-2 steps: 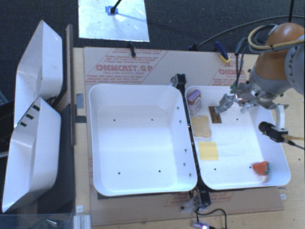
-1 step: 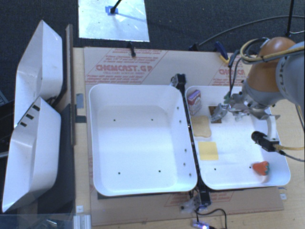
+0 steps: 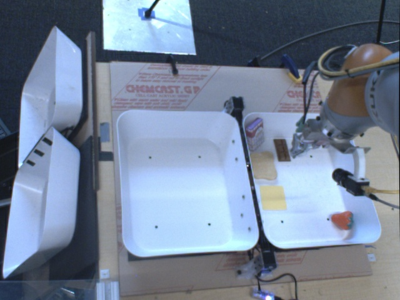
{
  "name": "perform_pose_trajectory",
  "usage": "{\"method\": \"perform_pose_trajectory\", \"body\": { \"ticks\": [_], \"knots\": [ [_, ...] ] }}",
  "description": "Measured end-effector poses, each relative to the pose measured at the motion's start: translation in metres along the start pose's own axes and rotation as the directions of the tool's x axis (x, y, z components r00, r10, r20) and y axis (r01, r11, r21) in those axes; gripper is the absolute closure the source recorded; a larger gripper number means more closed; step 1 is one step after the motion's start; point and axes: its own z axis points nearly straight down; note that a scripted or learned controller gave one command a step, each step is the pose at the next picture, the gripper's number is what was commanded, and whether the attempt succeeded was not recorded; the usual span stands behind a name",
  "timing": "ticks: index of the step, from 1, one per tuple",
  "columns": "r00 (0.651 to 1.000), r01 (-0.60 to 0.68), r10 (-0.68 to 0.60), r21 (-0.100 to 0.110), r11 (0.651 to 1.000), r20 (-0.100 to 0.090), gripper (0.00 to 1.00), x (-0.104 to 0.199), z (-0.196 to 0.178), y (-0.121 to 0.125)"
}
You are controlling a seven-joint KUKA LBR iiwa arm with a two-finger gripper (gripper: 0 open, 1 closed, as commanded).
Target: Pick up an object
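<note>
Over the right bin (image 3: 369, 233) the gripper (image 3: 299, 144) hangs low beside a small brown block (image 3: 281, 149). I cannot tell how its jaws stand. A yellow square (image 3: 273, 198) lies nearby.

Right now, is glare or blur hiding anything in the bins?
Camera view: lighting is even and soft; the right bin stays readable, with the yellow square and red object distinct; mild overall softness leaves the end effector indistinct; strong glare sits on the metal sheet.

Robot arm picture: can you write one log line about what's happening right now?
tool: low in right bin, by brown block | nearby: small carton, tan slab, yellow square, red-orange object | left bin: untouched
</note>
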Motion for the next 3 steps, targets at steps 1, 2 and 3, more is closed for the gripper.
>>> {"method": "perform_pose_trajectory", "body": {
  "ticks": [1, 2, 3],
  "knots": [
    [1.0, 0.001, -0.001, -0.004, 1.0, 0.0, 1.0, 0.001, -0.061, -0.005],
    [1.0, 0.001, -0.001, -0.004, 1.0, 0.0, 1.0, 0.001, -0.111, -0.004],
    [1.0, 0.005, -0.005, 0.0, 1.0, -0.002, 1.0, 0.05, -0.115, 0.009]
  ]
}}
